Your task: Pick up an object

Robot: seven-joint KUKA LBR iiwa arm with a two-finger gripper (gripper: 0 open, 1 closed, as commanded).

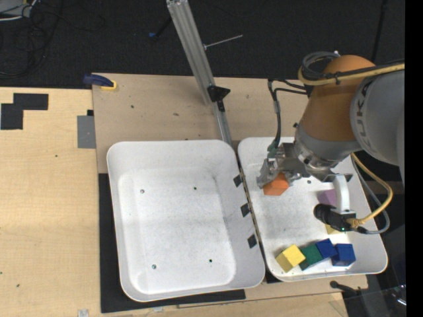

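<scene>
- Camera view: the gripper (276,174) hangs over the right bin (254,152), near that bin's upper left corner, with the grey and orange arm (340,104) reaching in from the right.
- An orange block (276,186) sits right at the tip of the fingers (266,172). It looks pinched between them, tilted, though the contact itself is partly masked by the metal parts, so I judge the fingers narrow and closed on it rather than see it cleanly.
- Whether the orange block is off the floor of the right bin or touching it, I cannot tell.
- Step in hand, as I judge it: the grasp is made or being made; the next move calls for a straight lift, slow enough that a tilted block does not slip out.
- Edges: the orange block lies close to the left wall of the right bin, and that wall meets the left bin (125,160) along a seam with black clips (245,209). Little room toward that side.
- Open room: toward the centre of the right bin the floor is bare. A purple block (326,195) lies to the right of the orange block, well apart.
- At the lower edge of the right bin a yellow block (290,257), a green block (310,255) and blue blocks (335,251) cluster, far from the orange block.
- An aluminium rail (195,51) slants over the bench (152,107) above the right bin, up and left of the gripper; a vertical lift should pass clear of it.
</scene>
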